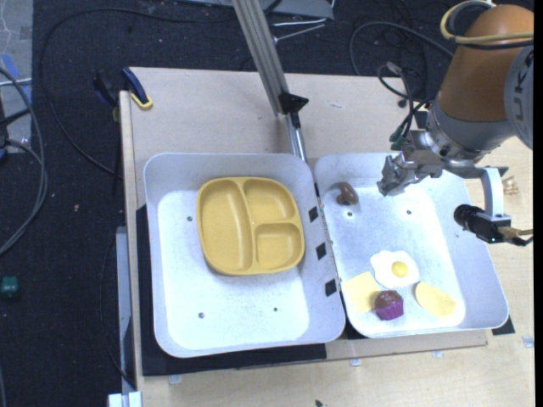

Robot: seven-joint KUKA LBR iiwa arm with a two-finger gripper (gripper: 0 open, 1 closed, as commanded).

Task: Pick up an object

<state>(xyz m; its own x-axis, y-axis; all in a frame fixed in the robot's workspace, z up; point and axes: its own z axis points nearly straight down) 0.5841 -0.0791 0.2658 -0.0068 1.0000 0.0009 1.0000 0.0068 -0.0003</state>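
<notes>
The right bin [462, 227] holds a small brown lump [346, 194] near its back left corner. Toward its front lie a fried egg [397, 269], a yellow square slice [360, 291], a purple piece [389, 304] and a yellow round slice [435, 298]. My gripper [393, 181] hangs over the back of the right bin, to the right of the brown lump and apart from it. Nothing shows between its fingers. The arm's orange band [488, 53] is at the upper right.
The left bin [170, 312] carries a yellow divided plate [250, 225]. A slanted metal pole [267, 53] runs down to the gap between the bins. A black camera bracket [482, 220] sits at the right bin's right edge. Cables lie on the dark floor.
</notes>
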